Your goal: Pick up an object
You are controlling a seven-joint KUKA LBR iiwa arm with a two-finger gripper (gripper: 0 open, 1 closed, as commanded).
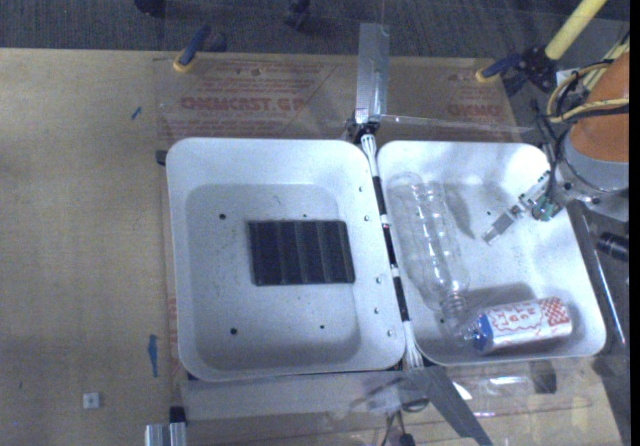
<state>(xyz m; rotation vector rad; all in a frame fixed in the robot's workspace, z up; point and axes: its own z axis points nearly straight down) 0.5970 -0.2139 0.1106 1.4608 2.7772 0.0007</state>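
Right of clear bottle [430, 239], gripper [503, 225] hovers, jaw state unclear; best descend centred across bottle's body.

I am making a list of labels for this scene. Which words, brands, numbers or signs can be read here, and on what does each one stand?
"CHEMCAST": red print, partly blurred, on the clear plastic sheet behind the two white bins; its last letters are unreadable.
Red print on the same sheet at the right: too faint to read.
Red pattern on the small white-labelled bottle with the blue cap: too blurred to read.

Two bins sit side by side on the bench [80, 234]. The right bin [590, 334] holds a bottle [430, 234], with a can [520, 322] lying near its front edge. A ribbed tray [300, 252] lies in the left bin [200, 174].
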